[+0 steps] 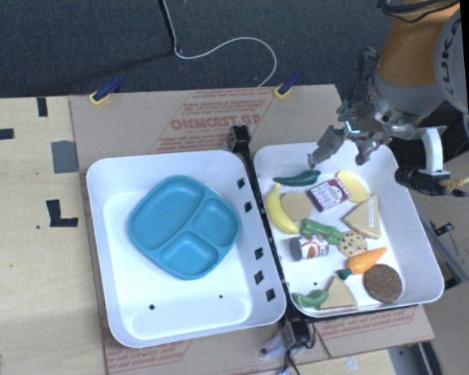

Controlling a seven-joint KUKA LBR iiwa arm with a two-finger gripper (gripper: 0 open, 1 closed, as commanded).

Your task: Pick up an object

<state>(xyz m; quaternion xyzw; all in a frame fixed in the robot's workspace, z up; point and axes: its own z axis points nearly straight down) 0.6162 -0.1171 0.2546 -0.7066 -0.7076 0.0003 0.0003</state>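
Hovering above the far edge of the right bin [418,232], the gripper [344,150] has its two dark fingers spread apart with nothing between them. The grey arm [418,44] with its orange band reaches in from the right.

Below the gripper, the right bin holds a jumble of toy food. A green chili pepper [297,179] lies nearest the fingers, just beside a yellow banana [278,211] that curves along the bin's left wall. A small maroon packet [327,193] with a white label sits in the middle, touching a yellow lemon-like piece [352,184]. A tan wedge [364,218] lies to its right. Nearer the front are a red-and-white can [308,249] on its side, an orange carrot [363,260], a brown round cookie [382,282], and a sandwich wedge [338,295] with a green leaf at its edge.

The left bin [123,315] holds a blue divided plate [184,225], lying flat and turned at an angle.
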